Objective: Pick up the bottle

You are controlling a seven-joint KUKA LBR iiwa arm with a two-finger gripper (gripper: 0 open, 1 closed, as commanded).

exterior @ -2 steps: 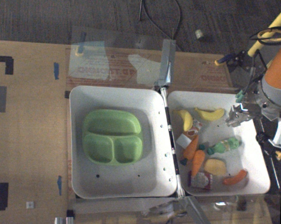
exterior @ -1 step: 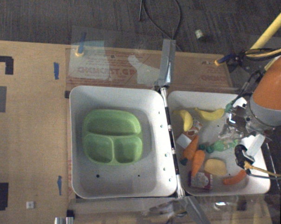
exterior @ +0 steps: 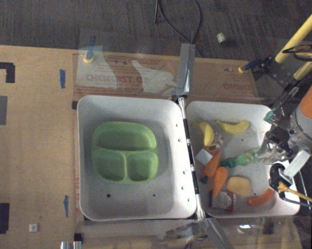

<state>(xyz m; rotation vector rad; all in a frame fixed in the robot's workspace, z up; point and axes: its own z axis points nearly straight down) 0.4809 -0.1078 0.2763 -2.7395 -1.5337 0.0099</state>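
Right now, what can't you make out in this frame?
- tool: finger state lost in blur and wrist clutter, camera view.
- bottle: its right end blurs into the tool; contact unclear.
- arm: cut off by the right edge.
- packet: label too small to read.

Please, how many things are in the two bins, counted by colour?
Green: 2, plate, bottle
Yellow: 3, bananas, lemon
Orange: 3, carrots
Red and white: 2, packets
Total: 10
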